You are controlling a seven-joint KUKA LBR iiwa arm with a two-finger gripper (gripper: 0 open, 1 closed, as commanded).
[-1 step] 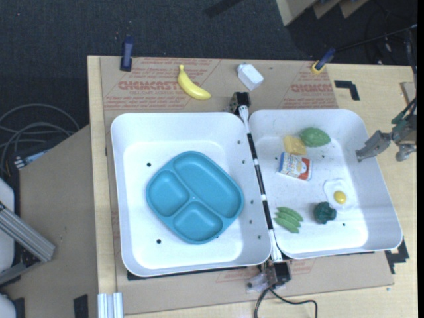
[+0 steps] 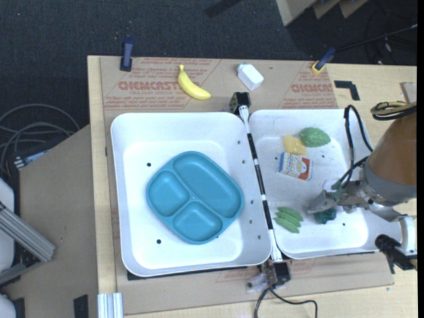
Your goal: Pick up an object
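While the grey arm with an orange band [image 2: 397, 158] reaches in from the right edge of the frame, two shallow white bins are seen side by side on a cardboard-topped bench [image 2: 99, 177]. The left white bin [image 2: 126, 138] is taken up by a blue three-compartment plastic tray [image 2: 193, 196] at its centre. The right white bin [image 2: 351, 234] holds the smaller items: a small white carton with blue and red print [image 2: 294, 166] toward its upper middle, a yellow block [image 2: 293, 145] touching the carton's upper edge, a green leaf-shaped toy [image 2: 313, 136] just beside the block at upper right, and a green pod-like toy [image 2: 289, 218] at the lower left of that bin.

The two-finger gripper [image 2: 324, 211] is lowered into the lower right part of the right bin, over a small dark teal object [image 2: 324, 215] lying on the bin floor; whether it is spread or pinching cannot be told, and no grasp can be confirmed.

The teal object is judged to be light, small and probably a stiff toy, likely to slide on the smooth bin floor; it would best be taken across its narrow middle.

Outside the bins, at the upper centre of the frame, a yellow plastic banana [image 2: 193, 85] and a small white block [image 2: 250, 76] rest on the cardboard, where the red lettering appears to read "CHEMCAST"; the carton's print is too small to be read
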